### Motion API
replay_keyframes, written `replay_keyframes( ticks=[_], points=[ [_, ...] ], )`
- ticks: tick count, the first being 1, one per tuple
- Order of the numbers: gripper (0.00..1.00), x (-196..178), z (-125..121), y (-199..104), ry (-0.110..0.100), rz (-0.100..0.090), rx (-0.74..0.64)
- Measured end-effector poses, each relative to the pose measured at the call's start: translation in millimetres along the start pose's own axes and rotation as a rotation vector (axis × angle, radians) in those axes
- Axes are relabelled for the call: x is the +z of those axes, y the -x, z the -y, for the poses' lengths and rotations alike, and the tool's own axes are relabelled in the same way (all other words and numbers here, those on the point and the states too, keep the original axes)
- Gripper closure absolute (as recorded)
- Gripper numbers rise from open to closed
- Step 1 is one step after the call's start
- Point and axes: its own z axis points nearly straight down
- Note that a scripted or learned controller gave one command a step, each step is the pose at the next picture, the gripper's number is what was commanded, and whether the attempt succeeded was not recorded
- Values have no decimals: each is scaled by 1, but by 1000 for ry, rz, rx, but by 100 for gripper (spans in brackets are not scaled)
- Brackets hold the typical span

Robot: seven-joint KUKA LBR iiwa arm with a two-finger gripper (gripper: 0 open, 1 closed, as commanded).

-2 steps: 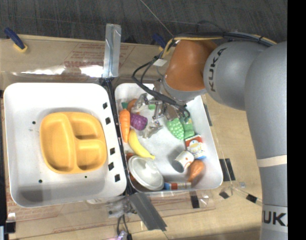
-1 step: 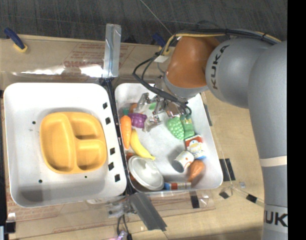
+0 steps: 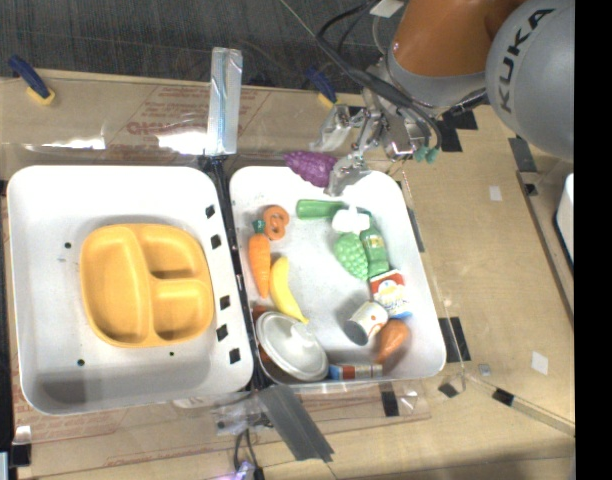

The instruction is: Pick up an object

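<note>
- A robotics lab: a wooden bench [image 3: 486, 258] marked with black tape, just beyond the jaws.
- Two white bins [image 3: 46, 268] clamped below the jaws hold toy food [image 3: 286, 286] and a yellow tray [image 3: 146, 283].
- Loose cables [image 3: 336, 28] run above them.

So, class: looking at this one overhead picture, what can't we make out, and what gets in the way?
- Claw: its metal parts blur together over the right bin's far rim, so open or shut is unclear.
- Purple grapes: whether the claw touches them is unclear.
- Red item at the near wall: mostly hidden by the bowl and the rim.
- Arm: cut off by the top edge.
- Cup: print too small to read.
</note>
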Motion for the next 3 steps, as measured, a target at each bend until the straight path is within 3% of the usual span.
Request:
replay_keyframes(
  ticks=[1, 2, 3],
  points=[
    [100, 91, -68, -75, 3, -26, 442],
    [100, 97, -76, -55, 11, -15, -472],
    [100, 32, -100, -12, 8, -9, -428]
  ],
)
